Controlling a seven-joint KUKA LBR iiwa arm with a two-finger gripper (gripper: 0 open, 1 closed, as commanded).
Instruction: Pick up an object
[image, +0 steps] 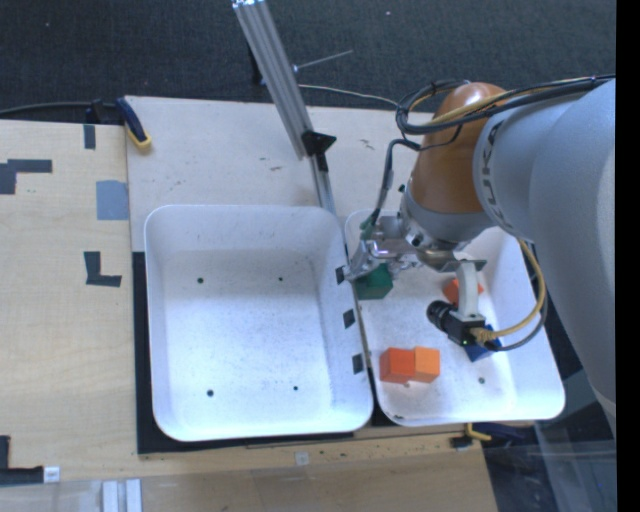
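Observation:
My gripper (376, 262) hangs over the left side of the right bin (520, 400), close to the wall between the two bins. A small dark green block (375, 286) sits between its fingers, and the gripper is shut on it. The block's top is hidden by the fingers. An orange block (410, 365) lies on the right bin's floor, toward the front. Another orange piece (466, 291) shows partly behind the arm's cable fitting.
The left bin (250, 320) lies beside the gripper. A slanted metal rail (285, 90) runs down to the bins' back edge. A black and blue fitting (465, 328) with cables hangs over the right bin. The grey arm covers the right bin's far side.

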